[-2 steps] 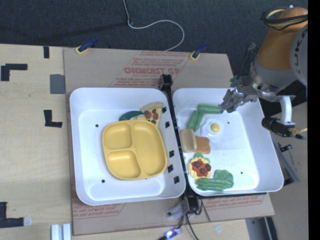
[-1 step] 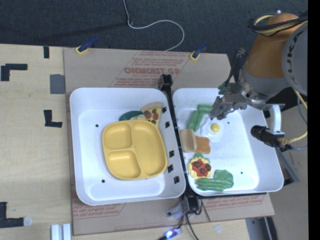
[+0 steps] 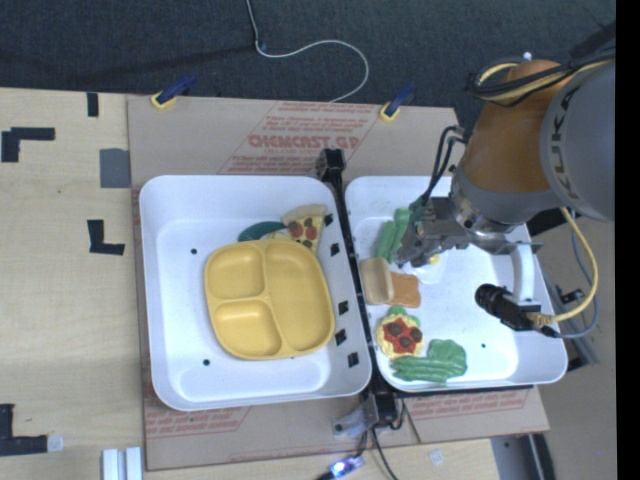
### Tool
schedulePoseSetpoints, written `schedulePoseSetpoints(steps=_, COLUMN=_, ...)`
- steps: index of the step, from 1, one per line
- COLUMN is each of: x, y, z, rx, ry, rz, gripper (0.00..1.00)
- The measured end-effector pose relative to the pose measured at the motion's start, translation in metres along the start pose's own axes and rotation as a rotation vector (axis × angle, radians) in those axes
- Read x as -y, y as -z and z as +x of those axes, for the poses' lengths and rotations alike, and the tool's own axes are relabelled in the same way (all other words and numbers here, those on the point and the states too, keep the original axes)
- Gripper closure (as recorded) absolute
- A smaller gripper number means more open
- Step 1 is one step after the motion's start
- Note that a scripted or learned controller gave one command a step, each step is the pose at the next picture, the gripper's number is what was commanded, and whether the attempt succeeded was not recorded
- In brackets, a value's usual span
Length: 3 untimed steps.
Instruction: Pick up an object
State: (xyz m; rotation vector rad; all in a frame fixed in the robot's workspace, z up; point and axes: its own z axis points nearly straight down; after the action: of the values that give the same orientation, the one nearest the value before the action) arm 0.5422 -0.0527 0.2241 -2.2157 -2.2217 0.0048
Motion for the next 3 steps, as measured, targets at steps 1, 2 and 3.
schedulePoseSetpoints(steps=1, x=0.031, y=0.008, z=0.046, rx=-0.001, ry=0.002, rz=0.000, gripper=1.00)
schedulePoseSetpoints(steps=2, x=0.041, y=0.009, z=0.066, rx=0.000, ry=0.001, rz=-0.001, gripper=1.00)
schedulePoseSetpoints(steps=3, x=0.037, y=-0.011, z=0.065, rx=0.002, ry=-0.002, rz=0.000, gripper=1.00)
